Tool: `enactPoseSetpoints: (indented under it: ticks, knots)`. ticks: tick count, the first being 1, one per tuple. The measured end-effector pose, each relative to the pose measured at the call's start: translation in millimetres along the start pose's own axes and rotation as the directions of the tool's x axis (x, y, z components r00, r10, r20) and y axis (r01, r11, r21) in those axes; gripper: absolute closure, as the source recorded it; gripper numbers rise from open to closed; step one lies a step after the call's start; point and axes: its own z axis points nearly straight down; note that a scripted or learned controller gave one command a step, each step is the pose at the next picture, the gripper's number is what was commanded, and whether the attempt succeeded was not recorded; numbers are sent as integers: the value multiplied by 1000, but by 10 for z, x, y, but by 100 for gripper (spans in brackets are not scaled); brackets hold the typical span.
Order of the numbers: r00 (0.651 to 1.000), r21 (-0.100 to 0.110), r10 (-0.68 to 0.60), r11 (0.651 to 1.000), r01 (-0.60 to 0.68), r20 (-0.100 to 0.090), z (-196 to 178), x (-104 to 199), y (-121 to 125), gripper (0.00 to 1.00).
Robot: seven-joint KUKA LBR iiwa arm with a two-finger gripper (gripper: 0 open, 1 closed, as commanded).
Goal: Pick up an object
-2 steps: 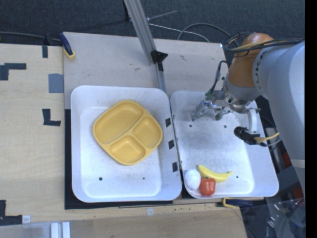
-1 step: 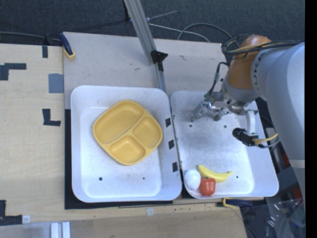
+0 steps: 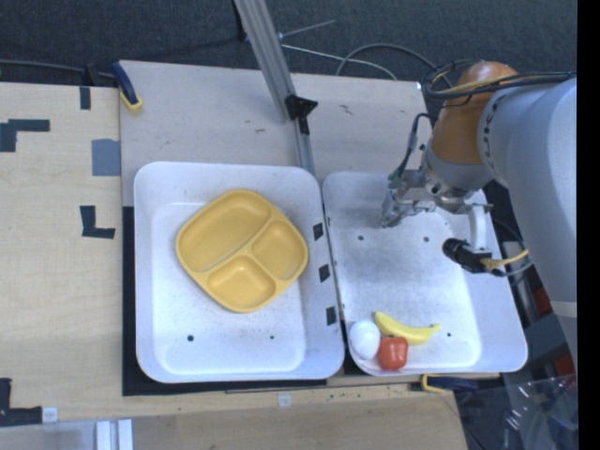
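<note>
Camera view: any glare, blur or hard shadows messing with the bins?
Camera view: even, soft light; no harsh glare on the white bins; faint shadow under the yellow plate; the tool looks slightly soft; banana and neighbours small but distinct.

A matt yellow plastic divided plate (image 3: 242,249) lies in the left bin (image 3: 155,279), whose white plastic is scuffed and speckled with dark grime, as is the right bin (image 3: 412,270). At 5 o'clock, a smooth yellow banana (image 3: 407,328), a glossy red fruit (image 3: 394,352) and a white egg-like piece (image 3: 364,338) look plastic. The bench (image 3: 56,251) shows pale wood grain; a brushed metal rail (image 3: 267,40) crosses at 12 o'clock.
</note>
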Motion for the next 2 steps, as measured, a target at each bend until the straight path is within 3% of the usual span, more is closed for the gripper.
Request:
enactPoseSetpoints:
  ticks: [2]
  knots:
    - [1000, -8, 2, 1000, -2, 0, -1222, 33, -59, 100]
